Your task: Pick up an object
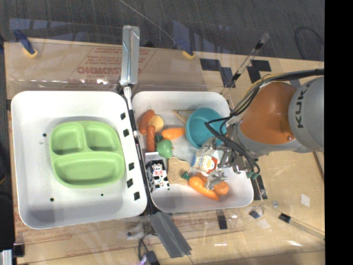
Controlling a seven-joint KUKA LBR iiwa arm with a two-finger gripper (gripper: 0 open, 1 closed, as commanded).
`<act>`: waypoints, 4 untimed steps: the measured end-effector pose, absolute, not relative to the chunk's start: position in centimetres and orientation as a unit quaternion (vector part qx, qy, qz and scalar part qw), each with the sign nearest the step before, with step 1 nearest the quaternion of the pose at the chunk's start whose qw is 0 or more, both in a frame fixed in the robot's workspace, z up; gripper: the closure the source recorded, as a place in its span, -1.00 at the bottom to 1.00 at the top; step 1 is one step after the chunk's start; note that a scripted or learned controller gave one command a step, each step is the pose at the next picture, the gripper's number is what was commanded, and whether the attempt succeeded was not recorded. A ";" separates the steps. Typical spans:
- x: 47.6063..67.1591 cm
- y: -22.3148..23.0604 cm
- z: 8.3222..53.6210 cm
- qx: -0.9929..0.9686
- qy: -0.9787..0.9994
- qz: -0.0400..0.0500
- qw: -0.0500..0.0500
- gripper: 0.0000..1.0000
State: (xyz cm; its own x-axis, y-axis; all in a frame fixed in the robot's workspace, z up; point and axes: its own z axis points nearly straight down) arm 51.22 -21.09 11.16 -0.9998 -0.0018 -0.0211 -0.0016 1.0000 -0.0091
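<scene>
My gripper (pixel 213 164) is low in the right bin (pixel 165 202), at its right side, with the grey arm and its orange band (pixel 267 120) coming in from the right. Right at the gripper lies a small white packet with red and blue print (pixel 204 163); whether it is held I cannot tell. Just below it lies an orange carrot (pixel 202 186), and a teal bowl (pixel 199 126) sits just behind it. A second carrot (pixel 172 132), a green round toy (pixel 164 147), a reddish sausage (pixel 150 138) and a small cow-print carton (pixel 158 174) lie further left in the same bin.
The left bin (pixel 27 148) holds a green divided plate (pixel 87 153). A black divider strip (pixel 135 153) runs between the bins. Cables loop around the wrist near the right bin's right wall. A brown-orange round piece (pixel 146 118) rests at the right bin's back left.
</scene>
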 end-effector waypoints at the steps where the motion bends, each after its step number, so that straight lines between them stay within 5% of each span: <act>1: 57.8 -15.1 9.5 0.214 0.977 0.001 0.003 -1.00; 2: 64.2 -11.7 8.9 0.400 0.916 -0.005 -0.011 -1.00; 3: 64.5 -11.4 10.0 0.395 0.919 -0.004 -0.006 1.00; 4: 64.1 -9.7 9.2 0.472 0.882 -0.001 -0.001 1.00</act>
